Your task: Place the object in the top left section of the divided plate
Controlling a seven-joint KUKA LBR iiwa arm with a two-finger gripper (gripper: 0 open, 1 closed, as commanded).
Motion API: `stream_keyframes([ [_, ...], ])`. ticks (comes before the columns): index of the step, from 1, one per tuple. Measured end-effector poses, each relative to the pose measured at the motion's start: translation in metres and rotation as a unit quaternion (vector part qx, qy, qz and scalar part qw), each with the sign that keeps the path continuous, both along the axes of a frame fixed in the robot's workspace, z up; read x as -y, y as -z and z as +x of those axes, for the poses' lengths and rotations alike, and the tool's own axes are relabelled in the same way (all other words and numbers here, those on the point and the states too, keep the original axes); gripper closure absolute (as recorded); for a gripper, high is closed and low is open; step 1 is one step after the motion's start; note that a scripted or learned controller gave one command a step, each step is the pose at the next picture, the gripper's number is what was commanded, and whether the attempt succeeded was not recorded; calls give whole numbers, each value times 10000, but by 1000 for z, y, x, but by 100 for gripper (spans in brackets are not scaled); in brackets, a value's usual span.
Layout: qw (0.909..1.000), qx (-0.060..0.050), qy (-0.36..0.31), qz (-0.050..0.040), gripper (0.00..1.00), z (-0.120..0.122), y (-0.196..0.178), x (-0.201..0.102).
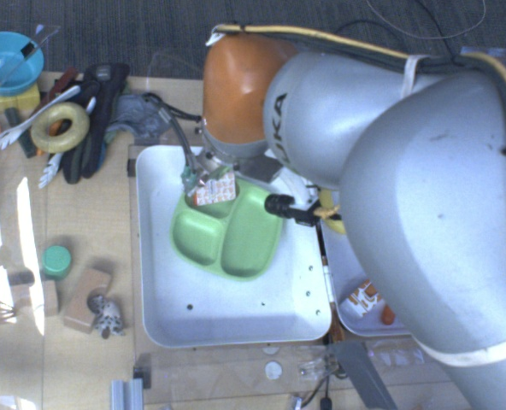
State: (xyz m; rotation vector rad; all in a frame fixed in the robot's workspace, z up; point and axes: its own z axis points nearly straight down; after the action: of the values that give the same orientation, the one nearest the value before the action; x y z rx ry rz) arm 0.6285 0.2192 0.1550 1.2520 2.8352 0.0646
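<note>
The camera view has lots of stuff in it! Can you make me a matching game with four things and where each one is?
Things:
1. green divided plate
2. yellow ring
3. blue bowl
4. green-lidded jar

Places:
A. far top left corner of the bench
B. on the bench left of the white bin, near a wooden block
C. inside the left white bin
D. just below the blue bowl, beside a black tool

Pairs: 1-C, 2-D, 3-A, 4-B
</note>
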Motion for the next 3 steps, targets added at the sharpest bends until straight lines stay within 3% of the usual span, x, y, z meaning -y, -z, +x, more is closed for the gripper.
stream_keyframes([
  [1,9996,-233,152,-88,100,7,-32,5],
  [2,9996,-234,151,-87,0,7,-32,4],
  [3,9997,-188,139,-70,100,9,-44,4],
])
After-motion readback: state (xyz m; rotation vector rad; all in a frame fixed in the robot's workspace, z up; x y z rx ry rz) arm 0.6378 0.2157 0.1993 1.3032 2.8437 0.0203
